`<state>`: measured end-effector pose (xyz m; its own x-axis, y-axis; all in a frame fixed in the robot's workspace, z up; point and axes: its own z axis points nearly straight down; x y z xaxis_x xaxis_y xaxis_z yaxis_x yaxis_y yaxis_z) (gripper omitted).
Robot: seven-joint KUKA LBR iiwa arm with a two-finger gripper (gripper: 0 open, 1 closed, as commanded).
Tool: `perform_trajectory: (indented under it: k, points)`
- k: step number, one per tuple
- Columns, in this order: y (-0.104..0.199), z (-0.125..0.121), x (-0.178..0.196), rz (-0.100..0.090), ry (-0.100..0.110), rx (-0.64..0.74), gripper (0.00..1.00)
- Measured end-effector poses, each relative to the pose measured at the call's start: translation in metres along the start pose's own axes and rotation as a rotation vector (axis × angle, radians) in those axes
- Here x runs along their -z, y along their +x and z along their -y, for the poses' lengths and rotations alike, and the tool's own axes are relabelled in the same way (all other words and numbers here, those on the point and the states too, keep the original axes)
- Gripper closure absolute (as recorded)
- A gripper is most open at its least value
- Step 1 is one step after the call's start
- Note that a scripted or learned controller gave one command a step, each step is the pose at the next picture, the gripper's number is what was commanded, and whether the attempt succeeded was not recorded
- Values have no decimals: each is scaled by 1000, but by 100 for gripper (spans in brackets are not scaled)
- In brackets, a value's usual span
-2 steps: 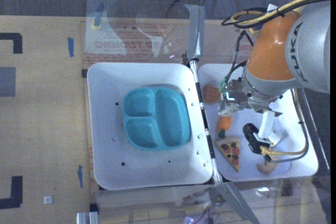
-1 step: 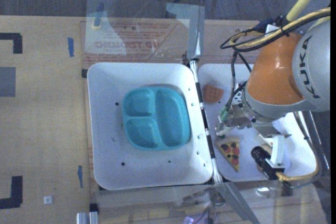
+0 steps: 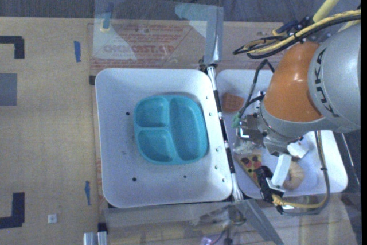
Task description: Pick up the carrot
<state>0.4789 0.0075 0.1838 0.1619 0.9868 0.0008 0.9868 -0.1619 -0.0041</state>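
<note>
Gripper (image 3: pixel 250 133) hangs low over the right bin (image 3: pixel 335 178), tucked under the wrist of the arm (image 3: pixel 292 89). The wrist blocks the view from above, so whether the gripper is spread or pressed together cannot be told, and nothing can be seen held in it. The carrot (image 3: pixel 232 101), taken to be the short orange piece, lies on the bin floor near the far left corner. It is close to the wall shared with the left bin (image 3: pixel 114 123) and just beside the gripper, apart from it. A flat dark-spotted piece (image 3: pixel 250 162) and a tan lump (image 3: pixel 293 176) lie nearer the front, partly under the arm. The plate (image 3: pixel 171 129), teal and divided, sits alone in the left bin. The pose suggests an approach, with the grasp not yet made.
</note>
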Motion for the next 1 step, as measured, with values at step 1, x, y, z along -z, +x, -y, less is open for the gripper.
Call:
perform_trajectory:
  k: [1]
  points:
    - [-76, -19, 1, 1, -4, 347, 100]
